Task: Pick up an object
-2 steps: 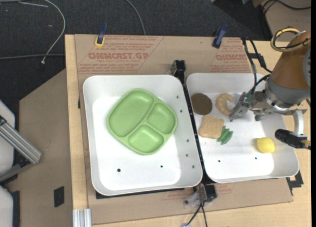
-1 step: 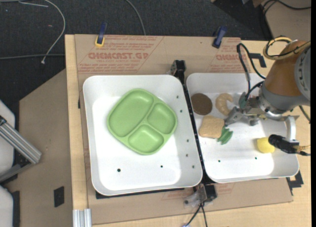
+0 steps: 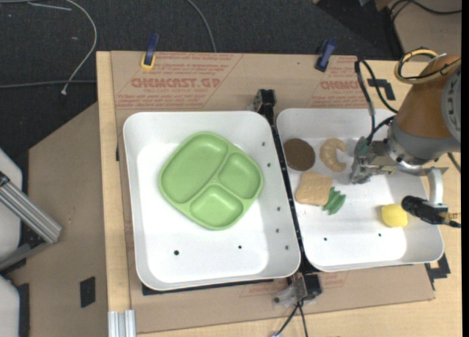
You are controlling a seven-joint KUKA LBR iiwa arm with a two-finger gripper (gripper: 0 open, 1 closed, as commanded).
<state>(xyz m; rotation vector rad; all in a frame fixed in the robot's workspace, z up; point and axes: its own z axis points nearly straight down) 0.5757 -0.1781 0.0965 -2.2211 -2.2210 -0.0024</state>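
Camera view counts one green plate (image 3: pixel 211 179) (left bin (image 3: pixel 146 247)) — four food items right — end effector (image 3: pixel 360 169) closure unclear.

The two bins (image 3: pixel 146 255) were white, the left one carrying a light green divided plate (image 3: pixel 211 179). In the right bin lay a dark brown round piece (image 3: pixel 299 154), a pale beige piece (image 3: pixel 334 154), a tan slice (image 3: pixel 313 190), a green pod (image 3: pixel 335 201) and a yellow piece (image 3: pixel 393 215). The bench (image 3: pixel 220 72) was brown cardboard printed with red lettering, with blue clips (image 3: pixel 151 50) at its far edge; the arm (image 3: pixel 425 112) was grey and orange.
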